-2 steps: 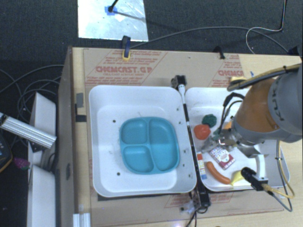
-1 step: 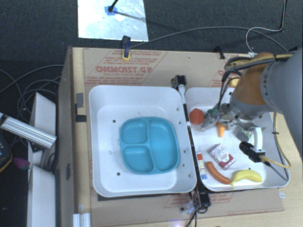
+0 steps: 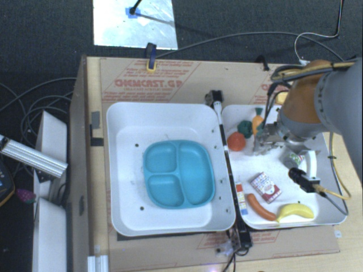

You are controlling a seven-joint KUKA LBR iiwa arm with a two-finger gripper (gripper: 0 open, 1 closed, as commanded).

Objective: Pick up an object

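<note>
Claw (image 3: 265,143) low beside tomato (image 3: 236,142); banana (image 3: 295,211) lying left-right.

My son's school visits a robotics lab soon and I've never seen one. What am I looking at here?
One camera looks down at a slant on a bench. The grey and orange shape on the right is a robot arm; its hand hangs low over the right white bin. That bin holds toy food: a tomato, a sausage, a banana, a small red box. The left bin holds a blue divided plate. I cannot tell whether the hand holds anything.
</note>
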